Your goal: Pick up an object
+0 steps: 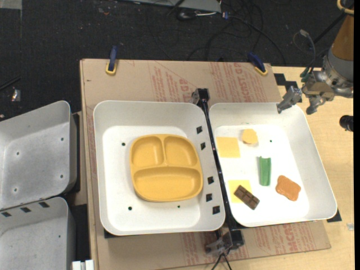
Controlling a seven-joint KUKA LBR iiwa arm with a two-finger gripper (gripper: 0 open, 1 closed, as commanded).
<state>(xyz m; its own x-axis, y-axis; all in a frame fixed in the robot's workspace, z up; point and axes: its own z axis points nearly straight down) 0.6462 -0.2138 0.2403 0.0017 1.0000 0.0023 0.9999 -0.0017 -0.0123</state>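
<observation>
- Gripper sits at the far right corner of the right bin, up by the rim. Fingers splayed wide, nothing between them.
- Arm comes in from the right, orange band visible above the wrist.
- Step, as I read it: approach. No target committed, no contact with any item.
- Candidates, all in the right bin: tan round piece is nearest the gripper, far side; yellow square just left of it; green stick mid-bin; orange piece near right; brown bar lying partly on a second yellow square, near left.
- Left bin holds a yellow divided tray; well apart from the gripper, likely not the target.
- Next move calls for: translate left and nearer over one item, line the fingers across its narrow side, descend, close.
- Green stick or tan piece look like the easiest grabs; flat yellow squares look poor for a two-finger pinch.
</observation>
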